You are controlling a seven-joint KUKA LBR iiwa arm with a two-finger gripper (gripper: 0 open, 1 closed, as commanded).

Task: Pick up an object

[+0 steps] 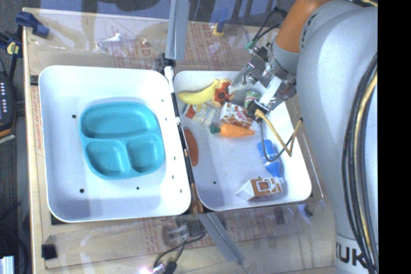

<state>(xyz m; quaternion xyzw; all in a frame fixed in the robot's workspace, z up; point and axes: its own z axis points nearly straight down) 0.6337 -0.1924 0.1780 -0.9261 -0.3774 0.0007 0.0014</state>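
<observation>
A blue divided tray (122,147) fills the middle of the left bin (58,196). In the right bin (225,196), a banana (198,94), a carrot (236,131) and packets crowd the far edge. My claw (255,98) hangs over them; I cannot tell whether it grips anything.

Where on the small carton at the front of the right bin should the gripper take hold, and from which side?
Grip the small carton across its narrower width near the middle, coming straight down from above. It lies on its side on the right bin floor with bare floor around it, apart from the blue item beside it. It sits close to the front wall, so a sideways approach looks cramped.
</observation>
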